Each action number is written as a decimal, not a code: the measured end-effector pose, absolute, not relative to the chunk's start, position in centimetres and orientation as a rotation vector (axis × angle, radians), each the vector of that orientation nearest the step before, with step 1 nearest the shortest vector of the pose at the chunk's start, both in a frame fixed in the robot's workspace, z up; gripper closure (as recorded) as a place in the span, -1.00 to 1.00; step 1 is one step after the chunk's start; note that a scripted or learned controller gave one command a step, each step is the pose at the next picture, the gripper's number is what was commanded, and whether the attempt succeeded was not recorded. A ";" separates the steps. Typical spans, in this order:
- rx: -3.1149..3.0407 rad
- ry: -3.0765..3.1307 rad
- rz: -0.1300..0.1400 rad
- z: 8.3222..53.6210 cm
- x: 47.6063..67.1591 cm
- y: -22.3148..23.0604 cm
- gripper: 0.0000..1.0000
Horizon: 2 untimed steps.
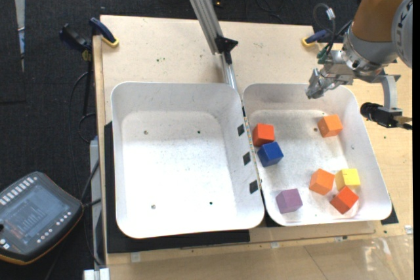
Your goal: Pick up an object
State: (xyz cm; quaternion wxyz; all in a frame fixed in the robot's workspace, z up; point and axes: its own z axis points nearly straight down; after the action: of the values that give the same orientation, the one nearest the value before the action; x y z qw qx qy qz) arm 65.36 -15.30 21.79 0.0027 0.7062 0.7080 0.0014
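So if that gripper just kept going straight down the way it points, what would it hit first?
Probably the bare floor near the back wall of the right-hand shallow white bin. The gripper hangs behind the orange cube, though depth is unclear.

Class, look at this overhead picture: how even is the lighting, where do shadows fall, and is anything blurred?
Camera view: soft, even light; the cubes, such as the blue cube, cast only faint shadows in the right bin; no strong glare on the white plastic; the end effector looks slightly soft, the cubes sharp.

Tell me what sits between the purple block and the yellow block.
In the camera view, an orange block lies between the purple block and the yellow block.
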 end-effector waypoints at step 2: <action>2.213 2.232 0.003 22.8 65.1 -3.9 1.00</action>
State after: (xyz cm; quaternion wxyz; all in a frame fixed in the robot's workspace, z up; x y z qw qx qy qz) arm 65.13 -3.91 22.76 -0.0009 0.7041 0.7101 0.0008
